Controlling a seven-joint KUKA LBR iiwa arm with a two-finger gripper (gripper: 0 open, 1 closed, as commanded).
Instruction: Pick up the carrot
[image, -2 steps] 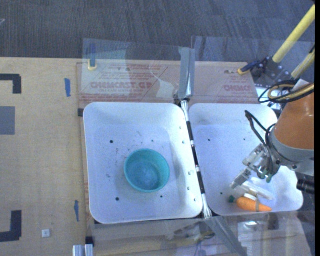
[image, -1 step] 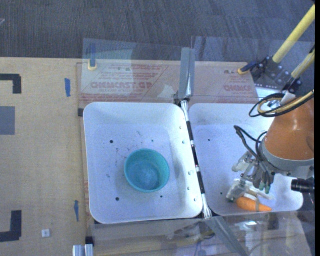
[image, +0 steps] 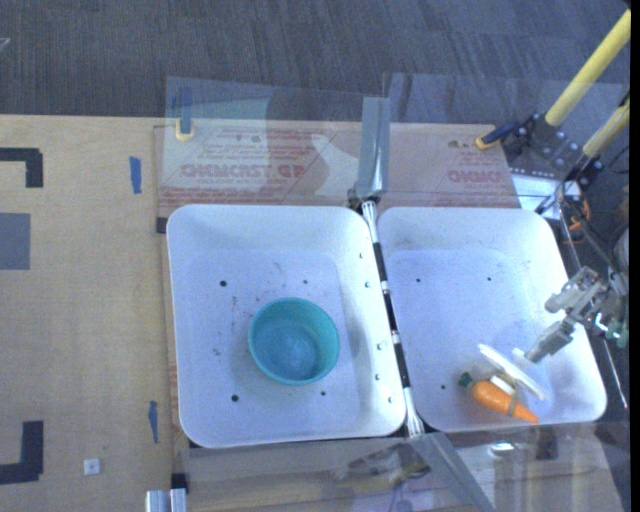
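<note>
- Nearest the camera, low in the right-hand bin (image: 440, 250), we found the carrot (image: 497, 398) lying flat on the white floor close to the bin's front wall — orange body, a small green stub at the end pointing away from the claw.
- A white, flat, elongated object (image: 510, 368) lay partly across the carrot, touching it, between the carrot and the claw; we could not tell what it was.
- The claw (image: 560, 335) sat just beyond and to the outer side of the carrot, near the bin's right-hand wall, its grey metal tip angled down toward the white object. Nothing showed between its fingers, and we could not tell whether they stood apart or together — the view was too small and blurred there.
- Well away from the claw, across the divider (image: 385, 300) between the two bins, a teal bowl (image: 293, 341) stood upright on the floor of the left-hand bin (image: 200, 250).
- Farther back, behind both bins, we saw a clear plastic sheet (image: 270, 130) standing over brown cardboard with red lettering.
- Farthest from the camera, up behind the claw, yellow poles (image: 590, 65) slanted across the corner above a dark clamp.
</note>
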